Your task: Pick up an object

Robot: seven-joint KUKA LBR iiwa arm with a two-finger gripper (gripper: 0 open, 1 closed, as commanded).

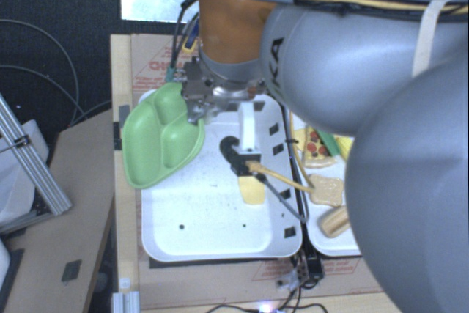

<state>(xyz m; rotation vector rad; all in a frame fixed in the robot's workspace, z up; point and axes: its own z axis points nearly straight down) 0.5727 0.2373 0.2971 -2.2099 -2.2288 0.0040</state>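
Two-finger gripper (196, 111) sits closed narrow on the right rim of the pale green divided plastic dish (157, 135). The dish hangs tilted over the left edge of the left white bin (212, 242). Rim grip is probably because the dish is too broad to span.

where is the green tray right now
In the camera view, the green tray sits tilted at the left bin's upper-left edge, next to the pincer.

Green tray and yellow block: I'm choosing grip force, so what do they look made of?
Green tray: probably moulded plastic, given its smooth surface, slight sheen, uniform colour and rounded compartments. Yellow block: matte and pale; foam or plastic, too small to tell.
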